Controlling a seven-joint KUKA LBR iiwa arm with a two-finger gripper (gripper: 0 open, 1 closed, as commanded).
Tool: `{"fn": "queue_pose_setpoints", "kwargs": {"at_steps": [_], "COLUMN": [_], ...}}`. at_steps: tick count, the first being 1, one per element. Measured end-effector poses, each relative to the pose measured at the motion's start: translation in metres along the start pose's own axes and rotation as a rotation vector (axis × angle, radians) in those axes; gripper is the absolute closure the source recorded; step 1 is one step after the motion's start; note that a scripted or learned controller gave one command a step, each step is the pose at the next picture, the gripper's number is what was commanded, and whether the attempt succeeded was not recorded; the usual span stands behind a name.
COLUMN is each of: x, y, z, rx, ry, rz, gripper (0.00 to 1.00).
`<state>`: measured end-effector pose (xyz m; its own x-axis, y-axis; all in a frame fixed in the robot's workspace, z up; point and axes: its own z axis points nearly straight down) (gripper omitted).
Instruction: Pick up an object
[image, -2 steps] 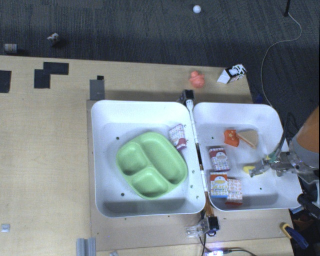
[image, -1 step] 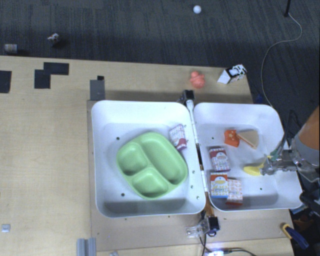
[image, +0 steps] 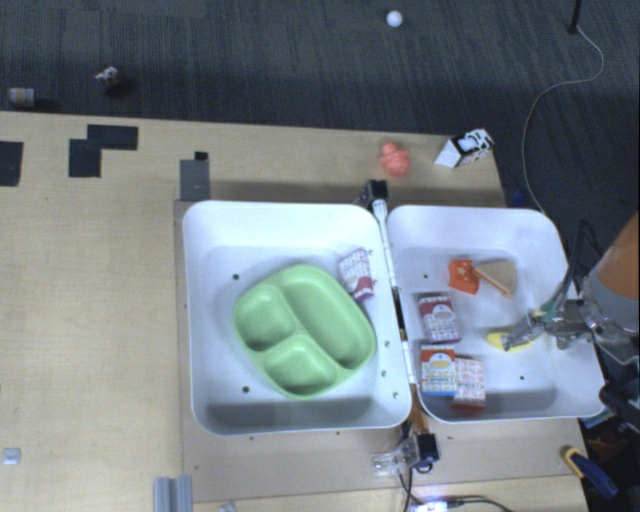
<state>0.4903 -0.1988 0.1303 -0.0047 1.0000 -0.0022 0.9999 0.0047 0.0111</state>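
Claw (image: 527, 333) hangs low in the right bin (image: 540, 232), at a yellow piece (image: 497, 340); its grip state cannot be told. Centre over the piece before closing, clear of the cartons (image: 452, 378).

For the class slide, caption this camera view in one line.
Gripper reaching into right bin near a yellow object; green divided tray in left bin.
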Motion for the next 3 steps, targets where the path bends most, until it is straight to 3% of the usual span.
{"fn": "queue_pose_setpoints", "kwargs": {"at_steps": [1,2,3], "x": [0.000,0.000,0.026], "y": [0.002,0.002,0.015], "z": [-0.011,-0.011,0.044], "rx": [-0.005,-0.004,0.004], "ry": [-0.001,-0.001,0.000], "rz": [-0.001,-0.002,0.001], "gripper": [1.00,0.00,0.00]}}
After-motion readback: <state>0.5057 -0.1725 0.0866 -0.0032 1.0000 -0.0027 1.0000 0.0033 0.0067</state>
